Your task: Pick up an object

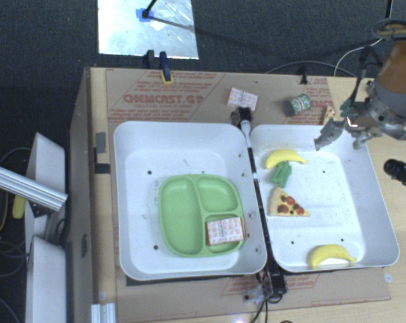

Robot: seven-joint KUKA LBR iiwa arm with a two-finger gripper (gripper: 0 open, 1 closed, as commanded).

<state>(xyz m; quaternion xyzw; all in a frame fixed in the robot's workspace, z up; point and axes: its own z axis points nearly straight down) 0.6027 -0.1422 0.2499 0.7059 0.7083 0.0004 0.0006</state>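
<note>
The gripper (pixel 342 134) hangs with jaws open over the right bin's (pixel 364 200) far edge; it should descend straight onto the banana (pixel 285 157).

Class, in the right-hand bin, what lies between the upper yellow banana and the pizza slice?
In the camera view, a small green block lies between the upper yellow banana and the pizza slice.

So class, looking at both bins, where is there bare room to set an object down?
Right bin: bare floor right of the pizza slice; crowded at its left by banana and green piece. Left bin: bare strip above the green plate.
</note>
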